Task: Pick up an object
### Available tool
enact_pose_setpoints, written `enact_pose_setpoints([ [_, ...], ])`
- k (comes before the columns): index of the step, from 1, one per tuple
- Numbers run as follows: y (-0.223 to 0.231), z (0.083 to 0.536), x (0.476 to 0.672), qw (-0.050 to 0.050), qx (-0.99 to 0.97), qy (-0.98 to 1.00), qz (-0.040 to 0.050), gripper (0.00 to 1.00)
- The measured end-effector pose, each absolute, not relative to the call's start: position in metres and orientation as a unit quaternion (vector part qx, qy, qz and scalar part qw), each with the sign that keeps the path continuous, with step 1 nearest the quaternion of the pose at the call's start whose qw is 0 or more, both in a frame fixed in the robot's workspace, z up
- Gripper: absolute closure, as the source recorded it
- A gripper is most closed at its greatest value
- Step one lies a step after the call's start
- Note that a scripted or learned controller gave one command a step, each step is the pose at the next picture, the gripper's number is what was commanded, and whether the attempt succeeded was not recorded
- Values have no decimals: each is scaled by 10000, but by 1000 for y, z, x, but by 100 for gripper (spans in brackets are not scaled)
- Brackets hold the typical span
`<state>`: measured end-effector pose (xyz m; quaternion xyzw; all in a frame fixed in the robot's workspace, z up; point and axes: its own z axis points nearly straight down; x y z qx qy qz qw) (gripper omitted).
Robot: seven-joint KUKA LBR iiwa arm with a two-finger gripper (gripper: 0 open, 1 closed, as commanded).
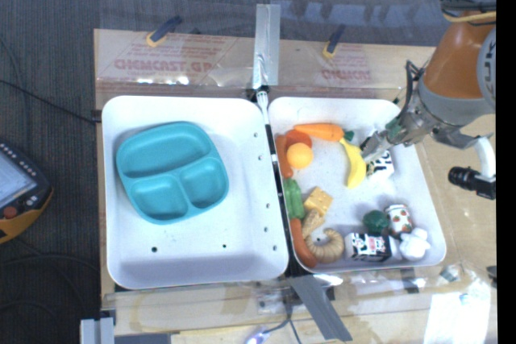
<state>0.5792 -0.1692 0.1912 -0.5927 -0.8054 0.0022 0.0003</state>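
Yellow plastic banana (352,163) lies just left of the claw (377,143), in the right white bin (431,209). Whether the claw is wide or narrow, I cannot tell. Best to centre over the banana's middle before descending, clear of the black-and-white cow toy (381,166) just below.

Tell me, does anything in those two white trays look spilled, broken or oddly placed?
Nothing looks spilled or broken. The toy food lies jumbled in the right white bin, while the turquoise divided plastic plate sits slightly askew in the left white bin.
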Motion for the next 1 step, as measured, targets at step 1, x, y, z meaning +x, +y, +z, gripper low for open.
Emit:
enact_pose_setpoints([
  [1, -79, 222, 592, 10, -6139, -7894, 17, 100],
])
